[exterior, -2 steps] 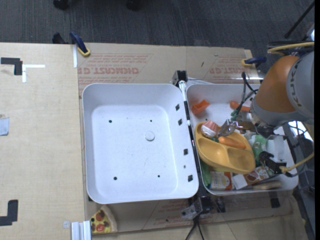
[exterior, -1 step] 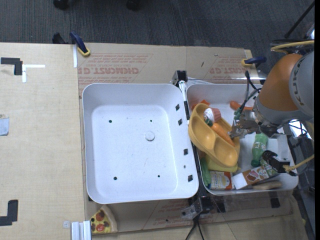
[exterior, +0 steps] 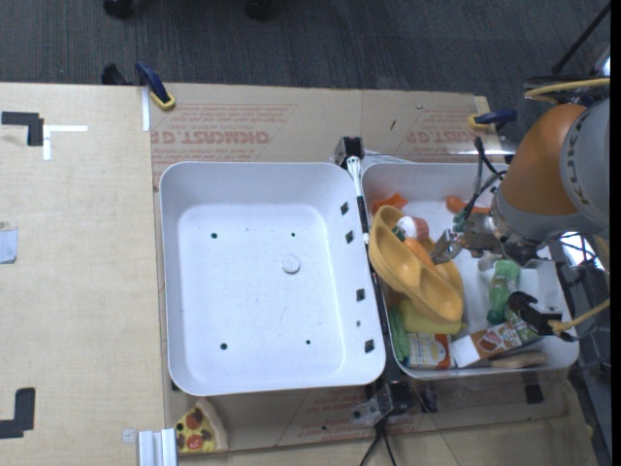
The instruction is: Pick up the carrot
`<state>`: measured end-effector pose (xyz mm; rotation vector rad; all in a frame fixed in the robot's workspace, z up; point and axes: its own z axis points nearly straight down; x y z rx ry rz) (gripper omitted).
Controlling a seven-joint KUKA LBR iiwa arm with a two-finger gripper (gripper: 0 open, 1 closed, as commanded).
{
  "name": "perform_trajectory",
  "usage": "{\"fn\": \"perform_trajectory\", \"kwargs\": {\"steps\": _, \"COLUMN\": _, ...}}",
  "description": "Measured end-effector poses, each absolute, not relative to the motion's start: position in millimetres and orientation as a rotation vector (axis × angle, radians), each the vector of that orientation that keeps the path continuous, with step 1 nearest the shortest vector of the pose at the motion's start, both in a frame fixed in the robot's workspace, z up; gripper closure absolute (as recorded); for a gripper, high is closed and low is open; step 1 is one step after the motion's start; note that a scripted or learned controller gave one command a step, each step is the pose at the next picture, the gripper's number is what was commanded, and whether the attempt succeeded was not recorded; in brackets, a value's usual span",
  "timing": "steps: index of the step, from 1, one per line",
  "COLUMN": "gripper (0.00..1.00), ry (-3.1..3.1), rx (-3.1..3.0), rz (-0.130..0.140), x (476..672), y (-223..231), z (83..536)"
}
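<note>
My gripper (exterior: 448, 248) hangs low inside the right bin (exterior: 427, 175), close to its middle. The fingers are small and dark in this view, so I cannot tell how far they are open, and I see no object clearly between them. Just to the left of my fingertips lies an orange piece that I take for the carrot (exterior: 418, 248); it rests against the upper edge of a yellow bowl (exterior: 419, 272), which lies tilted on its side. My tips are very near to the carrot, maybe touching it, but I cannot say it for sure. Beside the carrot, a little higher, is a small white and red thing (exterior: 406, 227). On my other side stands a green bottle (exterior: 503, 284), and below it lies a flat food packet (exterior: 497, 341). Another small orange thing (exterior: 456, 204) lies near the far wall. The left bin (exterior: 184, 187) is beside this one, their walls touching.
</note>
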<state>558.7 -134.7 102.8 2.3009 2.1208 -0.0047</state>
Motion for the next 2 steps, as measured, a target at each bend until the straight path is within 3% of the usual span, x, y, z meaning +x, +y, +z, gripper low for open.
{"fn": "perform_trajectory", "kwargs": {"steps": 1, "gripper": 0.00, "ry": 2.025, "rx": 2.361, "rz": 0.020, "x": 486.5, "y": -127.4, "z": 99.4}}
{"fn": "perform_trajectory", "kwargs": {"steps": 2, "gripper": 0.00, "ry": 2.022, "rx": 2.359, "rz": 0.027, "x": 488.7, "y": -101.2, "z": 100.0}}
